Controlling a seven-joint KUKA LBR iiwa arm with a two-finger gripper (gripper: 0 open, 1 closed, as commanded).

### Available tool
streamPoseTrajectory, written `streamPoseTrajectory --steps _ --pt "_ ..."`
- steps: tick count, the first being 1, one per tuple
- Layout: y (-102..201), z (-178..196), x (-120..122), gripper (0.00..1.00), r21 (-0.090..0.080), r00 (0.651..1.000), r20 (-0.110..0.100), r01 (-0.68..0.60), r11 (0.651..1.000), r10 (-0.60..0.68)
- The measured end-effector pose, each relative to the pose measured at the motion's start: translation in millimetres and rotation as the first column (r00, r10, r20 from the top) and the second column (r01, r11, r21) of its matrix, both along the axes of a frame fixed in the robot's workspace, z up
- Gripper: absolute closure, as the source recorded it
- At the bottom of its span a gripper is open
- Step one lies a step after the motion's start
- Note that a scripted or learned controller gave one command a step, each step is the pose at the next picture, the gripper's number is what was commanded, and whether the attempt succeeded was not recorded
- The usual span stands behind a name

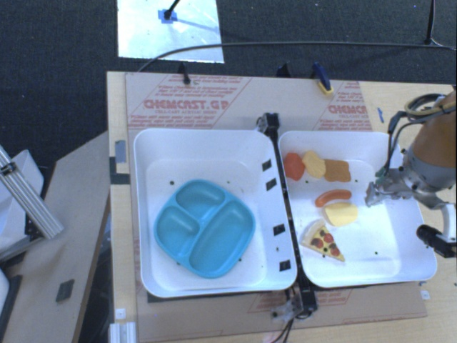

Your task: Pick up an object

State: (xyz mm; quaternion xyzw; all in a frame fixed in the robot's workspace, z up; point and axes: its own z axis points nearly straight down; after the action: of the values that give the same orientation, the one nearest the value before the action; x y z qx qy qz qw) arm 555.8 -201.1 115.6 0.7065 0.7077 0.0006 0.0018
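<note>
Camera view: claw (373, 195) low over the right bin (378, 266), carrying nothing visible.

Finger state cannot be determined at this resolution; no object is seen between the claw tips; yellow piece (341, 214) lies just left of the claw and slightly nearer the camera; sausage (333, 197) directly left, above that piece; pizza slice (323, 240) left and nearer; toast (337, 170), pale round piece (313, 164) and tomato (294, 166) left and farther back; blue divided plate (205, 228) sits far left in the left bin (153, 213).
</note>
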Motion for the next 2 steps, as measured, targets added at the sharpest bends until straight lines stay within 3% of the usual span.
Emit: streamPoseTrajectory --steps 2 --pt "-1 114 8 1.00 0.000 1.000 0.000 -0.003 1.000 0.003"
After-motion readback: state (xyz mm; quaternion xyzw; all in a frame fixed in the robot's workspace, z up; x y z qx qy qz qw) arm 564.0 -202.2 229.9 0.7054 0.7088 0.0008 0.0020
